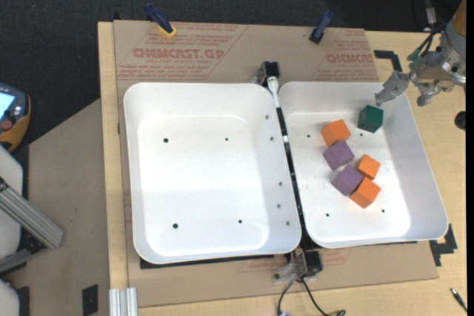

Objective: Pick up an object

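Claw (pixel 406 87) hovered at the right bin's (pixel 415 227) far right corner, fingers spread, pinching nothing. Green cube (pixel 370 118) sat in that bin just below the near finger, apart from it. Three orange cubes (pixel 335 132) and two purple cubes (pixel 338 155) were clustered mid-bin. Left bin (pixel 141 181) alongside.

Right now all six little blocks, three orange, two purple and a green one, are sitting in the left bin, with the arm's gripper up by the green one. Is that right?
Not quite: the blocks lie in the right bin, not the left. The camera view shows three orange blocks, two purple blocks and the green block there, with the gripper just above and right of the green one.
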You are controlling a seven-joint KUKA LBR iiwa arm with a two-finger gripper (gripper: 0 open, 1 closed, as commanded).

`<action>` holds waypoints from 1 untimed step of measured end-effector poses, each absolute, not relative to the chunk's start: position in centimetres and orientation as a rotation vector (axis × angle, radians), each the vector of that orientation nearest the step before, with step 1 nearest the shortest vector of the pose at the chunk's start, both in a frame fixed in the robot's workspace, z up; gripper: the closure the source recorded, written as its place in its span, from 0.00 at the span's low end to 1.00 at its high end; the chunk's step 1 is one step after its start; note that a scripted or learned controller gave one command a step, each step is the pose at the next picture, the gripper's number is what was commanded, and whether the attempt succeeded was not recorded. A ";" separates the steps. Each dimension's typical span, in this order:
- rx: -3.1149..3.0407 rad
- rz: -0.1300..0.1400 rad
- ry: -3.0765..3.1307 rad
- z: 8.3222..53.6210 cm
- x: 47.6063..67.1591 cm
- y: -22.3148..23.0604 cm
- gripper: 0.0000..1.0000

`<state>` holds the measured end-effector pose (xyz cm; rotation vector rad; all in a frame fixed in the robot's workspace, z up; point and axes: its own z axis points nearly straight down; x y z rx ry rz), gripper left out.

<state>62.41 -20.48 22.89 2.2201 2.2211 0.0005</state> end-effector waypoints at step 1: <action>2.219 -0.004 2.242 10.2 63.2 -9.4 0.00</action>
